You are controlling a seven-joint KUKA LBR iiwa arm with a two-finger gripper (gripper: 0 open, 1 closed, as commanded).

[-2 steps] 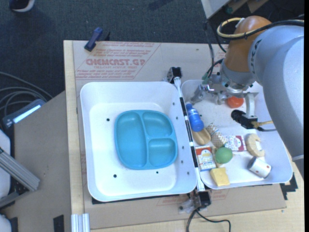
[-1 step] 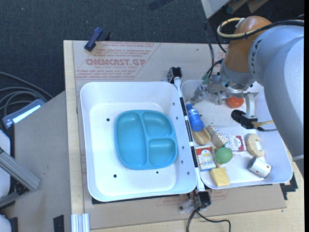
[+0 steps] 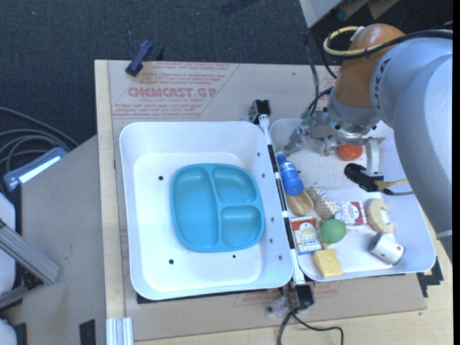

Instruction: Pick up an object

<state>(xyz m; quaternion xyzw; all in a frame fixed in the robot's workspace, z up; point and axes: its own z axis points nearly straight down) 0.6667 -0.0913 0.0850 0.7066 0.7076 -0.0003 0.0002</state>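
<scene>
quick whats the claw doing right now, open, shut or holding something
Claw: cannot be told. It sits low over the far end of the right bin, close to an orange object.

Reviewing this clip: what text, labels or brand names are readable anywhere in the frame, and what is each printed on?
"CHEMCAST GP", red print on the brown board under the bins, behind the left bin.
Smaller red lines beside that word on the same board: too blurred to read.
Red and white packet in the right bin: print too small to read.
Small wrapper by the green ball: unreadable.
</scene>
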